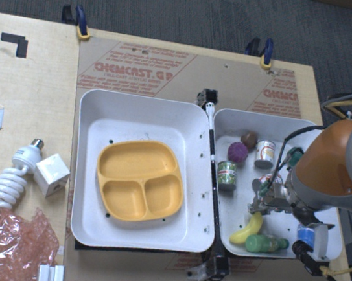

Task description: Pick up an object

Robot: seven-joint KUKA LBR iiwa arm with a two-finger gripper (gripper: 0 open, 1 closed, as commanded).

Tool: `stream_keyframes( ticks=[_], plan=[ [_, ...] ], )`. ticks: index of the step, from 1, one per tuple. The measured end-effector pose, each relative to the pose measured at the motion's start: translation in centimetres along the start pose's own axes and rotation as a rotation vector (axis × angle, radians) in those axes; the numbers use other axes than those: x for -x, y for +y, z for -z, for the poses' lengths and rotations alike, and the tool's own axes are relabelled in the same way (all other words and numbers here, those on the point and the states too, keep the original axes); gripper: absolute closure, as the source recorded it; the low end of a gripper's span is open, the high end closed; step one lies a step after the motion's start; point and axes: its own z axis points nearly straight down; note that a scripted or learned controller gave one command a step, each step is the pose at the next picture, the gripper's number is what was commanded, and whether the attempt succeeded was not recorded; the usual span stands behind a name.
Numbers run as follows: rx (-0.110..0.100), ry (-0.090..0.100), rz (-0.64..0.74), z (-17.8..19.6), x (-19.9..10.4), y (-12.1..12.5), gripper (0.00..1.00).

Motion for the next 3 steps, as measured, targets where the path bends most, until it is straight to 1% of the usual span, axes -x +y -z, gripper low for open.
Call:
stream_keyframes(
  ticks=[1,2,3],
  plan=[
    [-0.001,0.000,0.003,9.0,-9.4,-1.7,1.00],
    [-0.002,-0.001,0.005,9.0,-14.7,7.0,1.00],
    [-0.002,-0.002,0.003,9.1,-13.7,7.0,1.00]
  ],
)
